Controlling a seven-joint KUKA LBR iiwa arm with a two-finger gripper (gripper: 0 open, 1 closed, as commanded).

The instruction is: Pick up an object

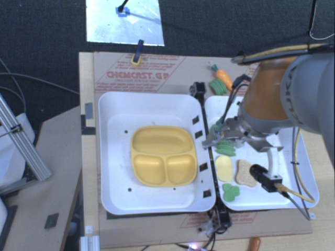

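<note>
Down low in the right bin [301, 163], pincer [224, 139] just over a green toy vegetable [226, 149] near the divider; open or closed, cannot tell. Probably light, hard plastic (slick, judging by shape), best pinched across its narrow middle.

- 1 fixed camera, mounted above the bench [157, 69], looking down at a slant.
- Moderately close: both white bins [112, 114] fill mid-frame, dark floor beyond.
- Grey arm [309, 93] enters from frame right.
</note>
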